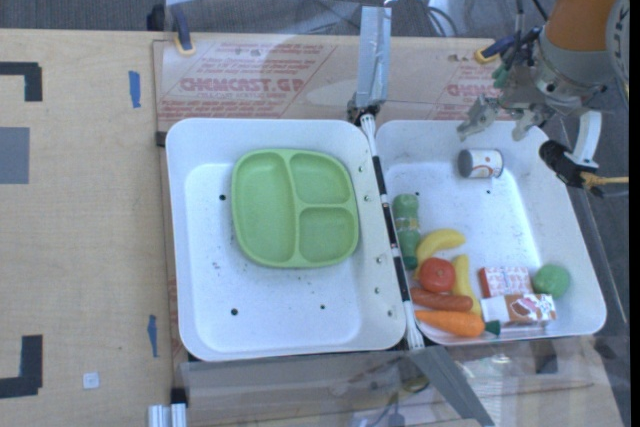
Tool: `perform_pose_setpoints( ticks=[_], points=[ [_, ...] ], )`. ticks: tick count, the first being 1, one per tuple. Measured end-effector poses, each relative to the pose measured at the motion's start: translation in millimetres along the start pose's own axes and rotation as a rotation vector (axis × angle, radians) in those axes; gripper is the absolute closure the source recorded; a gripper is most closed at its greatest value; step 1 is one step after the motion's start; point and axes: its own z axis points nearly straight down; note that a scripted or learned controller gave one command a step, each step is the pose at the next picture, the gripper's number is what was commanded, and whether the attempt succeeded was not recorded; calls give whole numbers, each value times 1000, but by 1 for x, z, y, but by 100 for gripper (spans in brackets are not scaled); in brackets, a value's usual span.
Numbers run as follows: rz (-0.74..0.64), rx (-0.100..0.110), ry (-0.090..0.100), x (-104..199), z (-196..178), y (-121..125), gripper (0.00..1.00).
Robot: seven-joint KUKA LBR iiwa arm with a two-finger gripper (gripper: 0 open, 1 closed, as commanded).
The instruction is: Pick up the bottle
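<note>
over the far edge of the right bin (pixel 560 205), near its back right corner, hangs the gripper (pixel 503 122) on the grey and orange arm (pixel 585 0). two fingers spread a little apart, nothing between them. just below the gripper, inside the right bin, a small white and grey can (pixel 481 163) lying on its side. against the left wall of the right bin, well apart from the gripper, the green bottle (pixel 406 227), lying flat. right beside the bottle, a yellow banana (pixel 440 242), a red tomato (pixel 436 274), a red pepper (pixel 441 299) and an orange carrot (pixel 451 322). further toward the right bin's near right corner, a red and white box (pixel 513 295) and a green ball (pixel 551 280). to the left of the right bin, the left bin (pixel 195 245) with a green plate (pixel 295 207) split into three parts.
</note>
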Motion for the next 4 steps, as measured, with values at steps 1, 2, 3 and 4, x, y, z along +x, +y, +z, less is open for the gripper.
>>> perform_pose_setpoints(
  ticks=[1, 2, 3, 4],
  points=[
    [62, -1, 0, -59, 95, -69, 0],
    [-7, -9, -3, -46, 111, -126, 0],
    [147, -2, -2, -75, 0, -187, 0],
    [303, -13, 8, -58, 99, -181, 0]
  ],
)
